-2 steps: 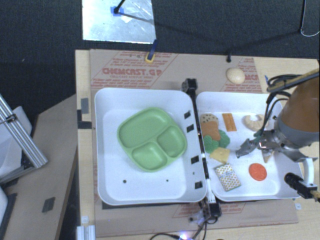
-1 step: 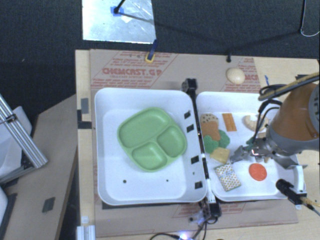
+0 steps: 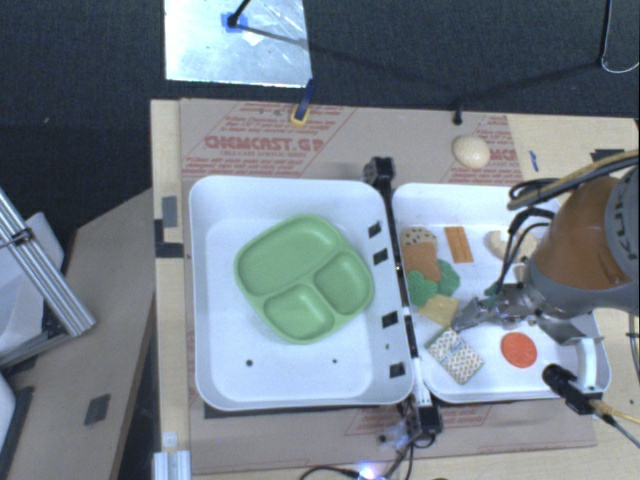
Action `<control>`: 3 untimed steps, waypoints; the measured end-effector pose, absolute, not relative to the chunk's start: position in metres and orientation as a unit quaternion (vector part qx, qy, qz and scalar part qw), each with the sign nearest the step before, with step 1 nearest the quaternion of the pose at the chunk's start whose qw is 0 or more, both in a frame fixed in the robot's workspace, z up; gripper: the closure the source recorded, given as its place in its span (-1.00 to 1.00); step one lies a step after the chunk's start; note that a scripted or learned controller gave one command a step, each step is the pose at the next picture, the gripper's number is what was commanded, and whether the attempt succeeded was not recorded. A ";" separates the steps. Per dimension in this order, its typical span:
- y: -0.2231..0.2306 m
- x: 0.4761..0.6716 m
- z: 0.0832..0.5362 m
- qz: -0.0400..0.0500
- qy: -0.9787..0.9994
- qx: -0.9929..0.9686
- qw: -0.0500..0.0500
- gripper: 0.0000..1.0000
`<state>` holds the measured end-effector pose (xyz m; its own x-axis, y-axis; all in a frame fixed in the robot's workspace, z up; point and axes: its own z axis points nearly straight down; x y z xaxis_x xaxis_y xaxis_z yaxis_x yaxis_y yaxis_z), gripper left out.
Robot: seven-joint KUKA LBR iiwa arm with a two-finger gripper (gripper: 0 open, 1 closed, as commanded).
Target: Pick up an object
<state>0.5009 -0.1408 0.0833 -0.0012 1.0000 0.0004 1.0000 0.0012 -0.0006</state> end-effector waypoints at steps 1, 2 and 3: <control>-0.141 0.502 0.095 -0.001 -0.707 -0.707 -0.001 1.00; -0.137 0.510 0.156 -0.002 -0.709 -0.705 -0.003 1.00; -0.139 0.514 0.200 -0.002 -0.709 -0.705 -0.003 1.00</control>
